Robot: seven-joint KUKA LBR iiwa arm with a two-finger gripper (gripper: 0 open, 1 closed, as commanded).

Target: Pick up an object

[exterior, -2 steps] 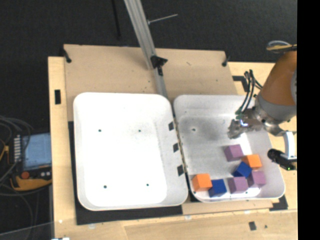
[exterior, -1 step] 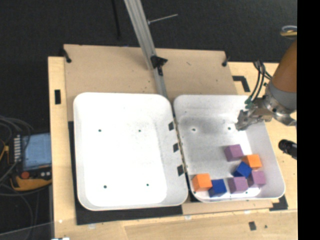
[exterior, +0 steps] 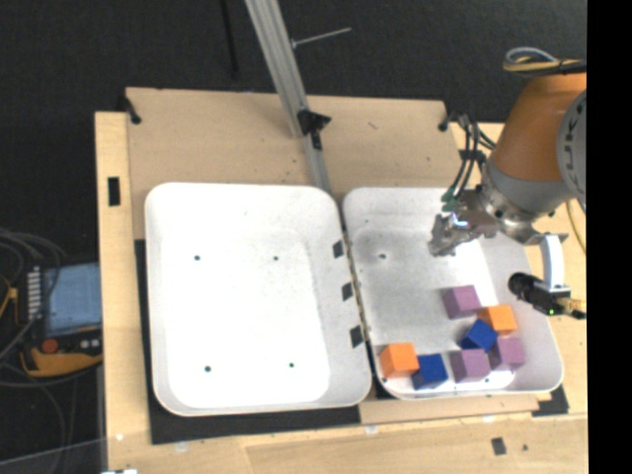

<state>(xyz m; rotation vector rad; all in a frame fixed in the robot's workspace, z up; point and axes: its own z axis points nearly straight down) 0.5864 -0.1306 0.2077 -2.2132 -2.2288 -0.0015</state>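
**Seven small blocks waited in the right bin, with the gripper above bare floor**

Seven small cubes lay in the right bin, gathered toward its near edge. A purple block sat apart from the rest, nearest the middle of the bin. Beyond it toward the near right corner were an orange block touching a blue block, with two more purple blocks just beside them. An orange block and a blue block sat touching at the near left.

The blocks looked light, rigid and flat-sided, probably foam or wood, so they would likely bear a firm squeeze across two opposite faces. The lone purple block seemed the easiest target, having free space on all sides.

The gripper hung over bare floor in the far part of the right bin, well apart from every block. Whether it was spread or pressed together could not be told. It held nothing visible. The left bin lay alongside.
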